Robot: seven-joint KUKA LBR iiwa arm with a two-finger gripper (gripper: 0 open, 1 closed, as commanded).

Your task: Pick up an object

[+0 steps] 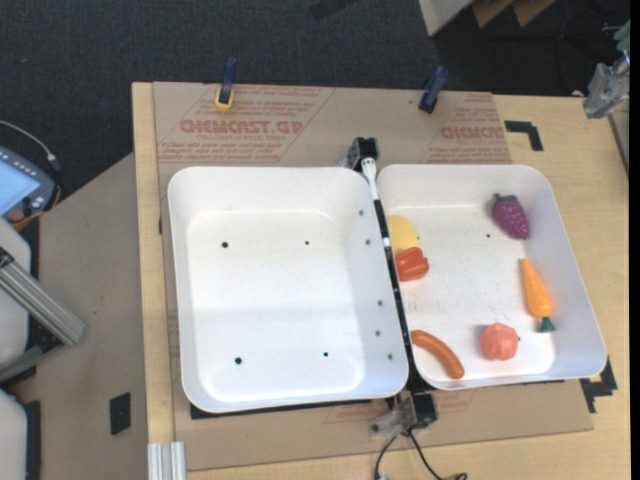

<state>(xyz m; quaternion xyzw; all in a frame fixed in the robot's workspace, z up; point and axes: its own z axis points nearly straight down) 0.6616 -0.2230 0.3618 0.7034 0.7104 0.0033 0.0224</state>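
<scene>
Six toy foods (499,341) lie in the right bin (460,293): grapes (510,215) far, carrot (536,290) right, sausage (438,353) near, pepper (411,264) left. My gripper's state I cannot tell.

My one camera sits fixed above the counter (300,103), looking down at a slant, far enough to take in both white bins (280,278) whole

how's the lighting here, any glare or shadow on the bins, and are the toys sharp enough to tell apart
Camera view: even, soft light; the left bin has a faint shadow across its lower floor, with no harsh glare. The grapes, carrot and sausage are slightly soft but distinguishable.
</scene>
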